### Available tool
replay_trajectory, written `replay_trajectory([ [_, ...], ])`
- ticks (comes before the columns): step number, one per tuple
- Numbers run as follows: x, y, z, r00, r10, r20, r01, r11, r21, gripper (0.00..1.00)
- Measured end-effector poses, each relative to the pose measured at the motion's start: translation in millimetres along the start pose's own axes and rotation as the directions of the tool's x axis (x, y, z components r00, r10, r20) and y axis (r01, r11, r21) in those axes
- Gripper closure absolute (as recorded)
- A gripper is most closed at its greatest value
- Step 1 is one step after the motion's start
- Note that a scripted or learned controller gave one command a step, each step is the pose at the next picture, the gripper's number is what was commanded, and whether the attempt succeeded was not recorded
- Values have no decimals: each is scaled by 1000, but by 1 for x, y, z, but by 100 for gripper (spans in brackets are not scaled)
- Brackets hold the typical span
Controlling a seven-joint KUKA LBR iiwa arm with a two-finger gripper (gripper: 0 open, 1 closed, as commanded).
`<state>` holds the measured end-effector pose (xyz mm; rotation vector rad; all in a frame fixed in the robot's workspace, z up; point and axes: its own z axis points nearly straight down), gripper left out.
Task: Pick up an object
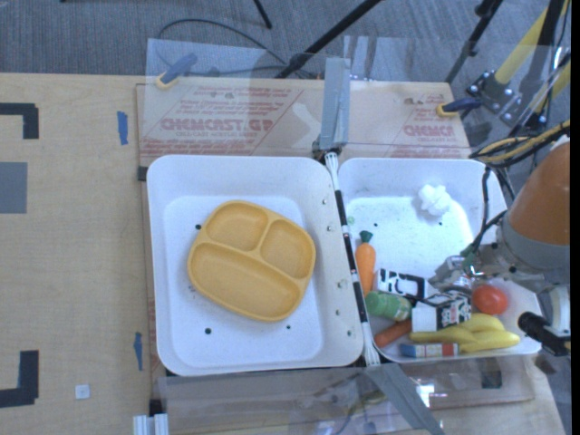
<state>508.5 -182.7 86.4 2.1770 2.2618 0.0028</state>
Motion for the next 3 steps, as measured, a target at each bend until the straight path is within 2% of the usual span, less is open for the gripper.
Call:
replay_trajectory([
  [1,-1,1,-11,1000,2,3,-2,1000,-5,100],
  [2,-2,2,-20,1000,4,3,-4,1000,-6,100],
  [3,42,-2,-133,1000,-20,0,20,1000,4,100],
])
